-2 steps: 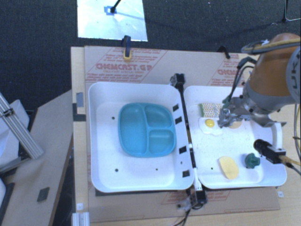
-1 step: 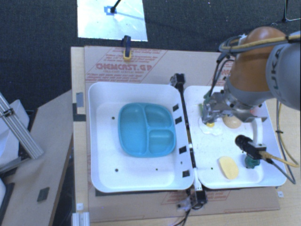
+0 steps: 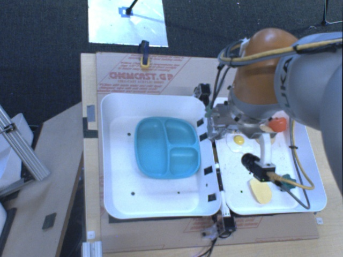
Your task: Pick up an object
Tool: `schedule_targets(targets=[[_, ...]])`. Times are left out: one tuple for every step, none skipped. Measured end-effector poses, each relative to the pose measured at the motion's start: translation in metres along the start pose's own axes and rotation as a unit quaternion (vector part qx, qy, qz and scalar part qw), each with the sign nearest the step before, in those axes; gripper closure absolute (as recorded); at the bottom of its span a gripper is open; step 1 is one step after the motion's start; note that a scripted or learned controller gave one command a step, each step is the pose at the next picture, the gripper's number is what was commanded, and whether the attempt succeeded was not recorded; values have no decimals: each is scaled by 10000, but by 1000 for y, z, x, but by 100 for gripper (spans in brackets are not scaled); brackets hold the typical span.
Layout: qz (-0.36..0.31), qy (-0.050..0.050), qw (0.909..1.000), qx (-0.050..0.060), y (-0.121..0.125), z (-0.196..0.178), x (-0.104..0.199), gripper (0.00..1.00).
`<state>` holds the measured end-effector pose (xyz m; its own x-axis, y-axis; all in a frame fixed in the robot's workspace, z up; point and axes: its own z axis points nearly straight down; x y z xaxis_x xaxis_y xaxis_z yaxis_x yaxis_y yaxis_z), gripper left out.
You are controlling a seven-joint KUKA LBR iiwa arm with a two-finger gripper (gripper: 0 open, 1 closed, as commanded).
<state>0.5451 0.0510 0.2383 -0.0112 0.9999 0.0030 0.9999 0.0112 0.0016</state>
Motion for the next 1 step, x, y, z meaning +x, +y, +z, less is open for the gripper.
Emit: schedule_targets(targets=[[7, -6, 10000, 5, 7, 16, 52, 100]])
